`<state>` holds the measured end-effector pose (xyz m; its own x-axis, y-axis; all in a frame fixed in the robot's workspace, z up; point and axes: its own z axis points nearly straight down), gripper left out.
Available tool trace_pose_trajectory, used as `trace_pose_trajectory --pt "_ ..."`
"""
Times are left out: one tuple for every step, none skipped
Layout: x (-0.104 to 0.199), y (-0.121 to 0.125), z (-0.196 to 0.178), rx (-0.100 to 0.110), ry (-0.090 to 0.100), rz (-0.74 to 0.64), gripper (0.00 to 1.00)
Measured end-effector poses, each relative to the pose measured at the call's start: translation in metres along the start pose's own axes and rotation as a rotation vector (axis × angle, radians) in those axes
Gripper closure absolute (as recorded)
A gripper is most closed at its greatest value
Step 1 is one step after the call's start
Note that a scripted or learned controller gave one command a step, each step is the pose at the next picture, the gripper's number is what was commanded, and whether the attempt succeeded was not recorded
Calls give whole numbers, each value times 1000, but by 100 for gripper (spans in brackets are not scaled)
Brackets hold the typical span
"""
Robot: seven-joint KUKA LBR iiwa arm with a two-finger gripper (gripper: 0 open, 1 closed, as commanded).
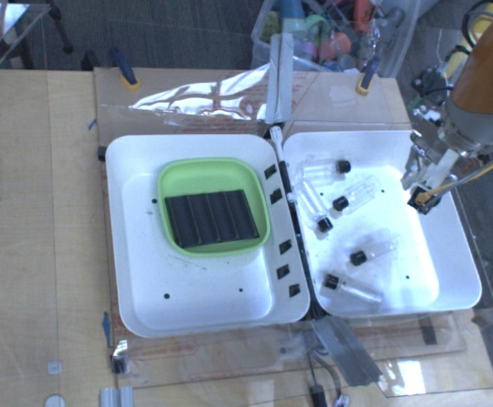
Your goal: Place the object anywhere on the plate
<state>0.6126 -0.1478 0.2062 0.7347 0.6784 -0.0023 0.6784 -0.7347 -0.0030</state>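
Probably light, stiff and slippery, the small clear black-capped vials (349, 198) lie scattered in the right white bin (450, 257); grip one across its barrel. How far the pincer (419, 181) is open cannot be told.

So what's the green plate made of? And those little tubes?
Plate: probably plastic; its even bright green and soft sheen look moulded. Tubes: see-through, since the white bin shows through them, so glass or clear plastic, I can't tell which. Caps: black, likely plastic.
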Motion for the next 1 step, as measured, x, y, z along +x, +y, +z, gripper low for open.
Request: trace_pose_trajectory --pt "-4 -91 23 1 0 -77 100"
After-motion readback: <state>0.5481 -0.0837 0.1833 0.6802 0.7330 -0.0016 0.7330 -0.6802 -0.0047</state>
